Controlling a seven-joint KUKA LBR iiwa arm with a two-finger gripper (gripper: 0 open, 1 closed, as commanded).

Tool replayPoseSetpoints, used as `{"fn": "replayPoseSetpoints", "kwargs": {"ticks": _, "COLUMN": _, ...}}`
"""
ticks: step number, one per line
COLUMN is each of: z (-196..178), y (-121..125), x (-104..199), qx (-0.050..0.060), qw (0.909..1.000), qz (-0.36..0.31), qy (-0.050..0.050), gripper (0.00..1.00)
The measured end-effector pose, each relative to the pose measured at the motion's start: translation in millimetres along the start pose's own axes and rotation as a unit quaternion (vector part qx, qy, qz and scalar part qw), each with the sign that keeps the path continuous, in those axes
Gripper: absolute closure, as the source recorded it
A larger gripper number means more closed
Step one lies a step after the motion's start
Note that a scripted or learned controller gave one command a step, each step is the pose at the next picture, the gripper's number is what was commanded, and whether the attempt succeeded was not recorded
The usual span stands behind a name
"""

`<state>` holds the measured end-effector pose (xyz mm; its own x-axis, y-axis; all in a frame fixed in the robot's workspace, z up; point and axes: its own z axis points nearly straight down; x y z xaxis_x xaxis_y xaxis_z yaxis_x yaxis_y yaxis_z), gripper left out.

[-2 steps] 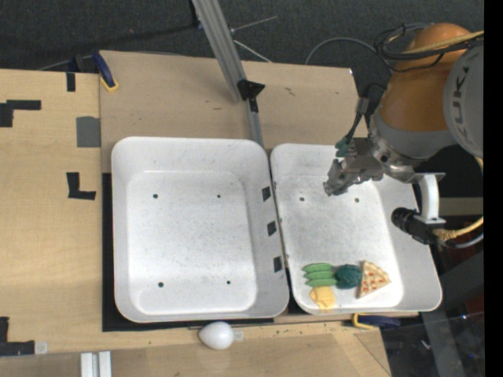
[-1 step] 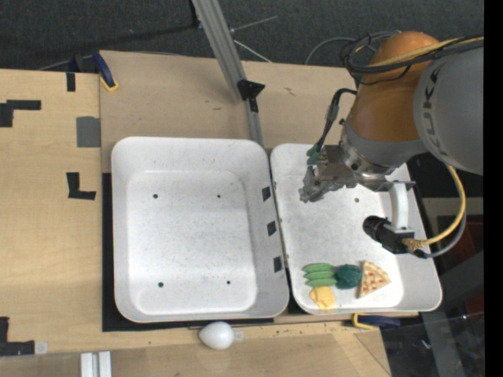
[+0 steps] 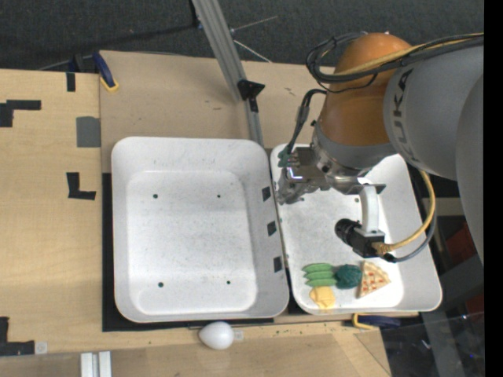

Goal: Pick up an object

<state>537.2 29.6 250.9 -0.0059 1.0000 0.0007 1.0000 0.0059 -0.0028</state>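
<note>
Several small objects lie at the near end of the right bin (image 3: 416,210): a green ridged piece (image 3: 319,272), a dark green round piece (image 3: 346,275), a yellow piece (image 3: 322,295) and a pizza-slice shape (image 3: 372,278). My gripper (image 3: 291,181) hangs over the far left part of the right bin, close to the wall between the bins, well away from those objects. The arm's orange band and grey body cover the bin's far end.
The left bin (image 3: 189,226) stands beside the right one. A white egg-shaped object (image 3: 216,335) lies on the bench in front of the left bin. A metal pole (image 3: 228,53) slants across the back. A black cylinder (image 3: 354,236) with a cable hangs from the wrist.
</note>
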Motion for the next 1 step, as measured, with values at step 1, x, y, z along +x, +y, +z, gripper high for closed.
{"fn": "replayPoseSetpoints", "kwargs": {"ticks": 1, "z": 21.1, "y": 2.2, "x": 53.2, "qx": 0.001, "qw": 1.0000, "qz": 0.000, "qy": 0.000, "gripper": 1.00}}
